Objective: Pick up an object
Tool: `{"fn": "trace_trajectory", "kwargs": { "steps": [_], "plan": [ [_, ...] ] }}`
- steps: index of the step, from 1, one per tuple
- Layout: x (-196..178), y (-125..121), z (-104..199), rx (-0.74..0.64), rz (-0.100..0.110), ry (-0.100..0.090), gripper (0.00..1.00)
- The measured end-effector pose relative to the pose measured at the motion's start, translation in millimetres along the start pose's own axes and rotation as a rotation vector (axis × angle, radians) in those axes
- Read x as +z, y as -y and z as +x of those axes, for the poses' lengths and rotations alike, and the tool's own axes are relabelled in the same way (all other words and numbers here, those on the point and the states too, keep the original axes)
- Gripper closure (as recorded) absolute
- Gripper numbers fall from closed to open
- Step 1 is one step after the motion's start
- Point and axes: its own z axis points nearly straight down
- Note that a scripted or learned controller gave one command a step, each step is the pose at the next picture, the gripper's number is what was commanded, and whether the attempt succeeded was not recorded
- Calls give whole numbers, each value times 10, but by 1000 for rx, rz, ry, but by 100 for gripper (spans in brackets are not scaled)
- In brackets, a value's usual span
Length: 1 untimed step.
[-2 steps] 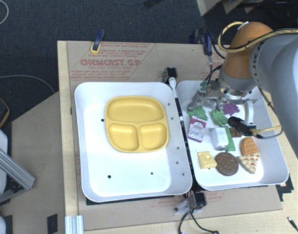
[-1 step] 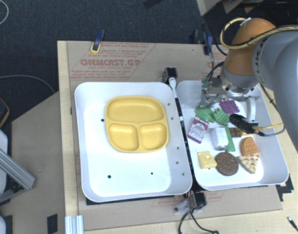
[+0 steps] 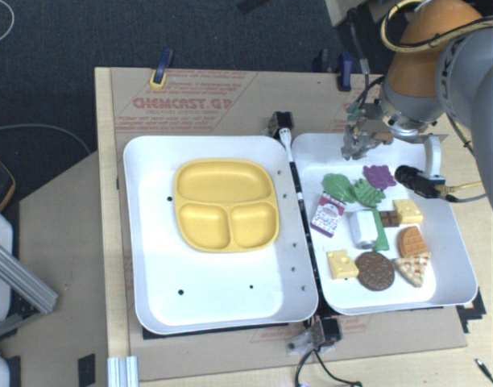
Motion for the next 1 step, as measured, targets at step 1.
{"fn": "trace_trajectory", "kwargs": {
  "steps": [1],
  "plan": [
    [-478,-98,19,-1,0,0,100]
  ]
}}
